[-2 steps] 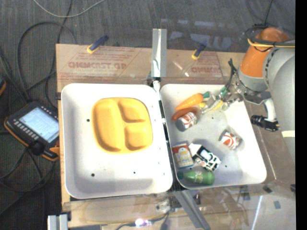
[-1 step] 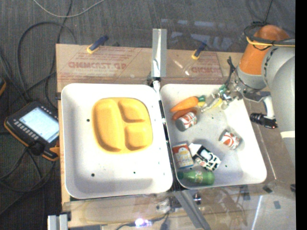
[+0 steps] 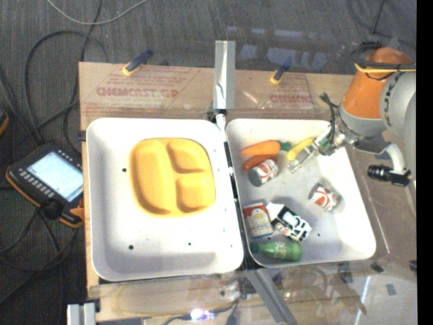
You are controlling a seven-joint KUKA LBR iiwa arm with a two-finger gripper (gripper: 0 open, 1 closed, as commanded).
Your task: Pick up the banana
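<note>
A: Where does the task stand?

B: At the reach, I'd say. The long yellow banana (image 3: 300,148) lies in the right-hand shallow white bin (image 3: 352,202), near its far wall, slanted, with one end just beside the orange carrot (image 3: 261,148). The grey two-finger gripper (image 3: 312,153) sits low over the banana's nearer end, at or very close to the fruit.

A: Does it have it?

B: I can't tell. The fingers blur into the banana and the bin floor, so whether they stand wide, narrow, or on the fruit is not readable. Nothing shows the banana lifted; it looks to rest on the bin.

A: So what does the next move call for?

B: A grip across the banana's narrow width, then a straight lift. The small red-and-white can (image 3: 263,172) lies near the carrot, so a sideways drag risks pushing things together.

A: And the other bin?

B: The left white bin (image 3: 111,242) carries a yellow divided plastic tray (image 3: 173,175), well apart from all this.
</note>
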